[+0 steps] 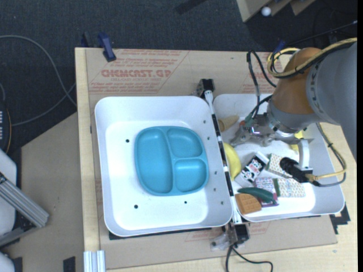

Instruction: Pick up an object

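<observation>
**Robot arm reaching into crowded bin for a pick**

The grey arm (323, 84), entering from 3 o'clock, is bending down over the right bin (332, 200), its hand (249, 130) hanging low near the bin's upper middle. Whether the hand is released or clenched cannot be told from this angle, and nothing is visibly between its tips. The likely targets are lying just below it toward 6 o'clock: a yellow banana (231, 160) against the bin's left wall, a small black-and-white box (253, 168), a patterned packet (286, 177) and a green item (258, 193) over a tan one. The left bin (113, 208) is carrying a blue divided plate (170, 159), apparently waiting to receive items. Clutter is making a clean grasp look uncertain.
</observation>
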